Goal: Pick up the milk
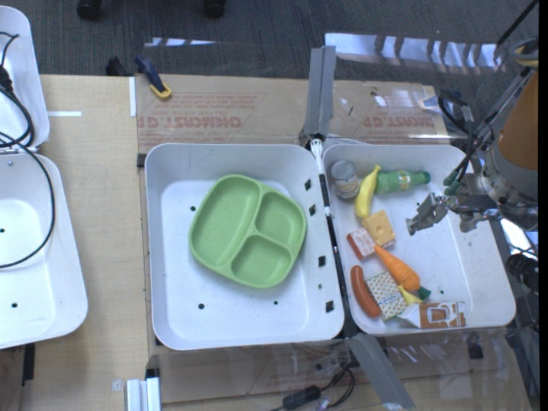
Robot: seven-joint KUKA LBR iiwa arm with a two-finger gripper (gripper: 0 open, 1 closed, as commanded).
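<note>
The milk looks like the white carton with orange print (440,315), lying on its side in the front right corner of the right bin (479,268). My gripper (446,217) hangs over the right part of that bin, well behind the carton and apart from it. Its fingers (424,215) are open with nothing between them.
Also in the right bin: a tin can (344,179), a banana (368,192), a green bottle (400,180), a cheese wedge (379,228), a carrot (397,268), a sausage (365,291) and a patterned packet (386,294). The left bin (171,298) holds a green divided plate (247,229).
</note>
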